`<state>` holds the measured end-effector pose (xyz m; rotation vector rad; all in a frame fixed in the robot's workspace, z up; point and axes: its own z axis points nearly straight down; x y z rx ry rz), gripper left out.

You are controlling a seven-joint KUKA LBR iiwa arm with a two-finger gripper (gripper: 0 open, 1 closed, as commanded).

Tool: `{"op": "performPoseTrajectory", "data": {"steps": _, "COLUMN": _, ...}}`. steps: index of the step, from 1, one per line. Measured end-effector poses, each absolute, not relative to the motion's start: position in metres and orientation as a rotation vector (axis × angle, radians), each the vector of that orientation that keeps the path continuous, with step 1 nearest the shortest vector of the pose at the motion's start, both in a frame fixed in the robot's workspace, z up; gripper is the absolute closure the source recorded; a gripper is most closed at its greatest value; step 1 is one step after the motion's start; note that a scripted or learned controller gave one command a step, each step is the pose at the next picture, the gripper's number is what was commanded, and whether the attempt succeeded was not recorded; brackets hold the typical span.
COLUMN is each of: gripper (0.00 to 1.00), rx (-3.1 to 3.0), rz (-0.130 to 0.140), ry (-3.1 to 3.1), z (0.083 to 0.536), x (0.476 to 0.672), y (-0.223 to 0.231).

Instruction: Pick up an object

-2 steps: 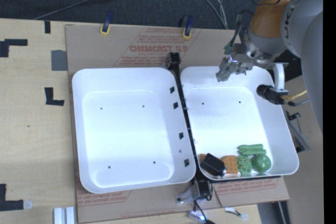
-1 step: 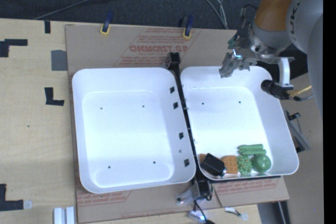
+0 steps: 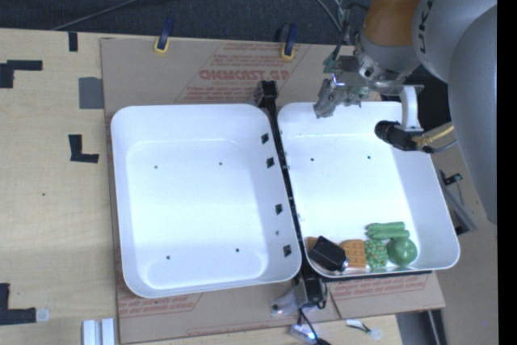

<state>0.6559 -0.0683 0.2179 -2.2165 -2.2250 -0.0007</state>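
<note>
Nothing has been picked yet, as judged. Tool point(image 3: 333, 98) is seen above the far rim of the right bin point(image 3: 420, 174), nothing held; its grip state cannot be told. Objects — black item point(image 3: 327, 254), orange piece point(image 3: 353, 252), green pieces point(image 3: 391, 244) — lie clustered at the bin's near edge, well apart from it. Approach and grasp remain.

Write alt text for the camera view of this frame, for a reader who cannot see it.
A grey arm with an orange band reaches in from the right, its gripper above the far rim of the right bin. A black object, an orange piece and green items cluster at that bin's near edge, beside the left bin.
</note>
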Motion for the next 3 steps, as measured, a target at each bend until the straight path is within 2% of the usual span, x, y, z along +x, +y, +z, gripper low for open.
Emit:
{"op": "performPoseTrajectory", "data": {"steps": 1, "gripper": 1.0, "rx": -2.216, "rz": -0.002, "ry": -2.226, "z": 0.23, "x": 0.653, "y": -0.014}}
{"op": "performPoseTrajectory", "data": {"steps": 2, "gripper": 1.0, "rx": -2.217, "rz": 0.0, "ry": -2.225, "z": 0.226, "x": 0.658, "y": 0.03}}
{"op": "performPoseTrajectory", "data": {"steps": 3, "gripper": 1.0, "rx": -2.216, "rz": 0.0, "ry": -2.225, "z": 0.222, "x": 0.652, "y": 0.076}}
